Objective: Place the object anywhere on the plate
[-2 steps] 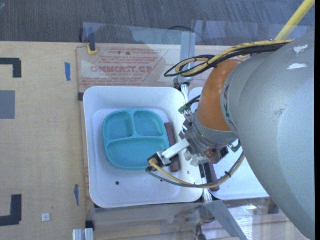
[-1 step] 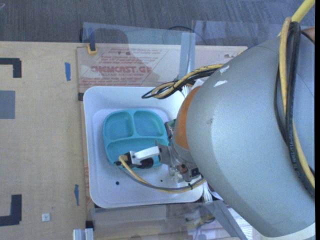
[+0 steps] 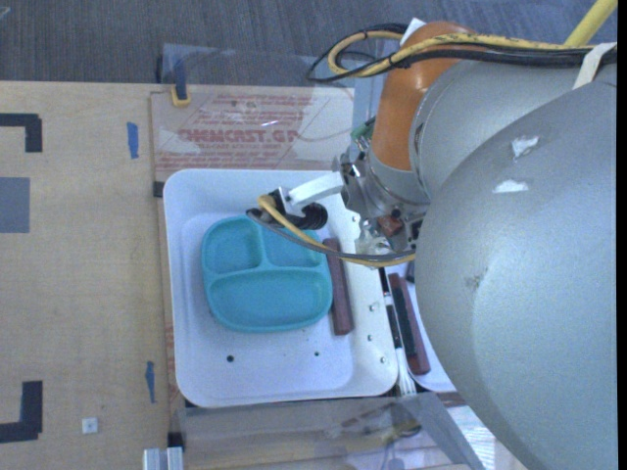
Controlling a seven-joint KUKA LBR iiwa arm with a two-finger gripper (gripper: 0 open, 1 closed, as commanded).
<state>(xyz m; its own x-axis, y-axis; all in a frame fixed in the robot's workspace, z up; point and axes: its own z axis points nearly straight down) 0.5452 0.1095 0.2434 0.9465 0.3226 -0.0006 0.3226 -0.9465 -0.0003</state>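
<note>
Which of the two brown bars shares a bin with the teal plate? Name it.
The brown bar lying beside the teal divided plate, inside the same white bin. The other brown bar lies beyond that bin's rim, beside the arm.

The grey arm reaches in from three o'clock, orange band toward one o'clock, end effector poised near centre.

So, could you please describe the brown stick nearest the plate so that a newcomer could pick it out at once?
Start at the white bin in the middle of the camera view, which holds a teal divided plate. Along that plate's right rim, on the bin floor, lies the brown stick. A similar stick lies farther right, well clear of the plate.
</note>
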